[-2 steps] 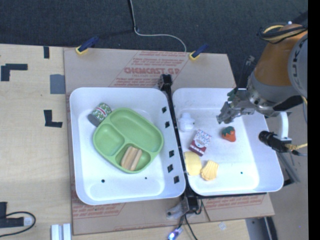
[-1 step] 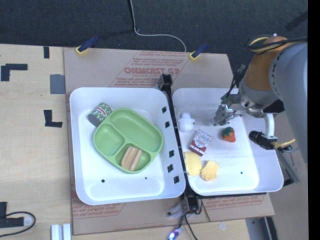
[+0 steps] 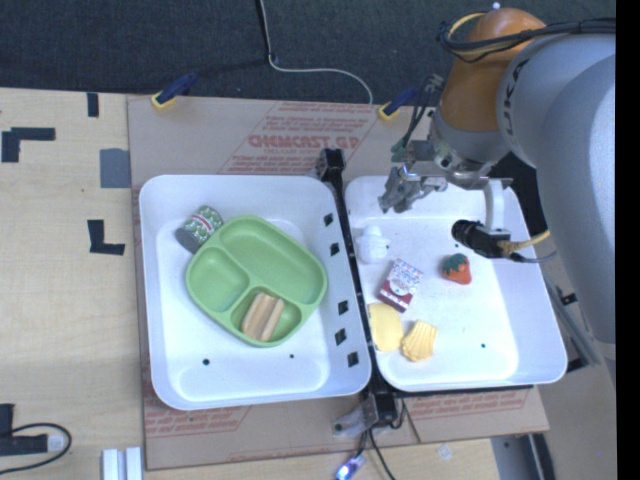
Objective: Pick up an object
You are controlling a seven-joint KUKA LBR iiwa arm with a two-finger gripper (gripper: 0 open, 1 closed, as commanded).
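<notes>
My gripper hangs over the back left corner of the right bin, with nothing visibly in it. Just in front of it, by the bin's left wall, lies a small white object. Further forward sit a red and white packet, a pale yellow piece and a ridged yellow piece. A red strawberry lies toward the right side of this bin.
The left bin holds a green divided plate with a tan bread-like item in one compartment. A small green and grey packet rests at the plate's back left edge. The grey arm fills the right side above the right bin.
</notes>
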